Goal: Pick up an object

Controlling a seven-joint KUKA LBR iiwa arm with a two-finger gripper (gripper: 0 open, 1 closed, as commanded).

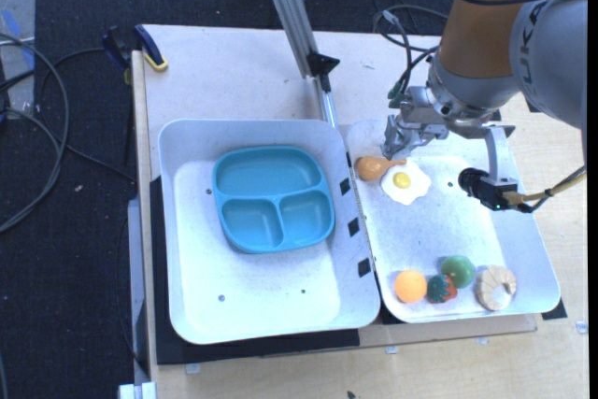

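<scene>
A grey KUKA arm (519,23) with an orange band reaches in from 3 o'clock over a pale desk (234,70) that carries two shallow white bins side by side. Its end effector (397,143) hangs over the far left corner of the right bin (523,238), at about 1 o'clock from the frame's centre, just above and beside a small brown egg-shaped object (371,167) and a toy fried egg (405,183). From this slant it cannot be told whether the end effector is open or closed, and nothing can be seen gripped in it.

The brown object lies against the right bin's left wall, with the fried egg touching or nearly touching it at its 3 o'clock. Along the near edge of the same bin, toward 5 o'clock, sits a row of toy foods: an orange ball (409,286), a small red piece (441,290) just beside it, a green round piece (458,269) just behind that, and a beige, shell-like piece (494,287) at the row's right end. A black fitting (488,187) on the arm's wrist hangs over the bin at 3 o'clock from the fried egg.

The left bin (187,294) holds a blue three-compartment tray (274,198), lying flat near its centre. A silver pole (290,5) slants across the desk toward 12 o'clock, and black cables (56,98) trail over the dark floor at 9 o'clock.
</scene>
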